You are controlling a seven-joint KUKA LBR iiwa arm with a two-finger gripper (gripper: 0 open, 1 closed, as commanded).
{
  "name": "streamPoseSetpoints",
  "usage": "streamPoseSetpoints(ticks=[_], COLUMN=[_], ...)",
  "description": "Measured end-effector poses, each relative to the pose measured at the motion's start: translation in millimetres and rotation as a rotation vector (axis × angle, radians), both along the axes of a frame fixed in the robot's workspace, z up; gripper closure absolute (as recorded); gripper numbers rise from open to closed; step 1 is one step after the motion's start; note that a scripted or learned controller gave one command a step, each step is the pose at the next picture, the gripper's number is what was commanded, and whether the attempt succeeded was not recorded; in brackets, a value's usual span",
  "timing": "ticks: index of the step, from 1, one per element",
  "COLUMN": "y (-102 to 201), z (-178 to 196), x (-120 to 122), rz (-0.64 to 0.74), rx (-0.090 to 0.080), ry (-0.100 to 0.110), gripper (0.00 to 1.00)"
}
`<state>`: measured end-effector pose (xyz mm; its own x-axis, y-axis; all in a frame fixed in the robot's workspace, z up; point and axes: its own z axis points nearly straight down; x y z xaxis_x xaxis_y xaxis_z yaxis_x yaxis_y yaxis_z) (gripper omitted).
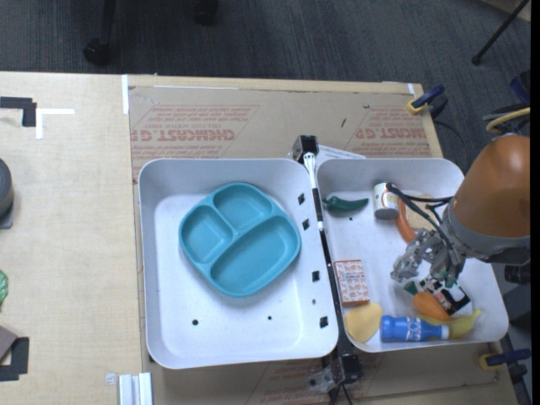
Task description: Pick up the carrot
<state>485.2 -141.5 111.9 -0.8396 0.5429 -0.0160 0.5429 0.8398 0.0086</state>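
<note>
The carrot [406, 224] is a slim orange piece lying in the right bin [354, 172], just right of a small can [386, 201]. Its lower end runs under the gripper's metal parts. My gripper [419, 267] hangs low over the right bin's middle right, just below and to the right of the carrot's near end. The arm's orange band [499, 186] sits above it at the right. Nothing can be seen held in the gripper.
The right bin also holds a green pepper [346, 202], a red box [351, 282], a yellow chip-like piece [363, 321], a blue bottle [413, 330], a round orange item [431, 308] and a yellow banana-like piece [466, 322]. A teal divided plate [240, 239] lies in the left bin [160, 310].
</note>
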Motion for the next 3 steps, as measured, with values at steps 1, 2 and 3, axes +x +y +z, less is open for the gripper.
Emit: streamPoseSetpoints(ticks=[1, 2, 3], y=[0.1, -0.1, -0.2], z=[0.0, 9.7, 9.7], x=[0.0, 3.2, 3.1], rz=[0.002, -0.003, -0.002], rx=[0.0, -0.001, -0.001], ry=[0.0, -0.008, -0.007], gripper=[0.0, 1.0, 0.0])
